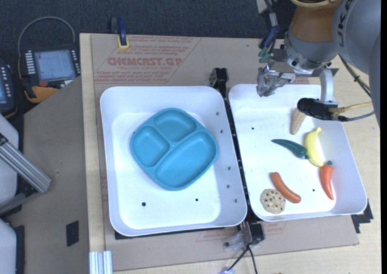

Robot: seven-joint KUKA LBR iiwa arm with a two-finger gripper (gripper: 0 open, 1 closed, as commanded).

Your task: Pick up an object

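Left bin (121, 206) holds a blue divided plate (174, 148). Right bin (254, 146) holds a banana (314, 146), carrot (327, 181), sausage (285, 187) and cookie (273, 201). Gripper (266, 88) hangs over its far corner; whether the jaws are apart cannot be told.

Plate (174, 155) in left bin (115, 164); banana (314, 146), carrot (327, 181), sausage (285, 187), cookie (273, 201) in right bin (254, 146).
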